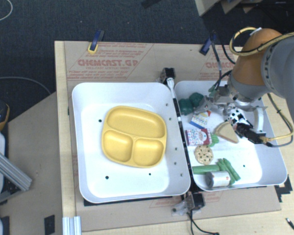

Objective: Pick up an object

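My gripper [218, 101] hangs low over the back of the right bin [269, 168], under the grey wrist with the orange band. Just left of it lies a dark green toy [191, 103]. In front of it are a small white packet [201, 119] and a black-and-white spotted thing [235, 115]. A tan bread-like wedge [226, 132] lies a little nearer the front. Nothing is visibly held.
Further forward in the right bin lie a red-and-white packet [195, 136], a round cookie [204, 154], green sticks [220, 169] and a silver can [218, 180]. The left bin [88, 175] holds a yellow divided plate [134, 136].
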{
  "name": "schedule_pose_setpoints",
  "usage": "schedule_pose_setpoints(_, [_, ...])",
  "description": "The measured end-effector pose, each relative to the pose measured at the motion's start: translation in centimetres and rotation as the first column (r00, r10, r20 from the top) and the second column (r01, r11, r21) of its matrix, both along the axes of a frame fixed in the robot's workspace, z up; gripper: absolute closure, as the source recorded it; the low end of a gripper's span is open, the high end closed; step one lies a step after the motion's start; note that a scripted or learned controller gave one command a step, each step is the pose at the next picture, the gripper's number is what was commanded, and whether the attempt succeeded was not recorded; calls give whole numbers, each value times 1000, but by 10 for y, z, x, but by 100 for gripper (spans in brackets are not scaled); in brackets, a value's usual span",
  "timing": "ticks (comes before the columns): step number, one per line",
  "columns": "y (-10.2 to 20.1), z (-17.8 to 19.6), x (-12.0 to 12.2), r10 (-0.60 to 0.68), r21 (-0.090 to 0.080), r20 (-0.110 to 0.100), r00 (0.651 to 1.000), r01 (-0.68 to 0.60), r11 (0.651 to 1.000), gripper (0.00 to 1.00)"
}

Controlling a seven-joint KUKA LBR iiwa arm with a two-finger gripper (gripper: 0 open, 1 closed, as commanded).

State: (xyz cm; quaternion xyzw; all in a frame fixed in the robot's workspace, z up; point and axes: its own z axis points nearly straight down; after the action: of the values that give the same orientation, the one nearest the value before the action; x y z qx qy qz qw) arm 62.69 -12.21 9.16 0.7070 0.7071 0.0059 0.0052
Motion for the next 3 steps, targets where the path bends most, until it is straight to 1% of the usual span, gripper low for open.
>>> schedule_pose_setpoints(1, [0,12,1,1,-1,5,1000,-1,1000,100])
schedule_pose_setpoints(2, [0,57,-2,1,-3,-9,1000,-1,1000,100])
schedule_pose_setpoints(3, [-8,108,6,1,-3,-8,1000,-1,1000,100])
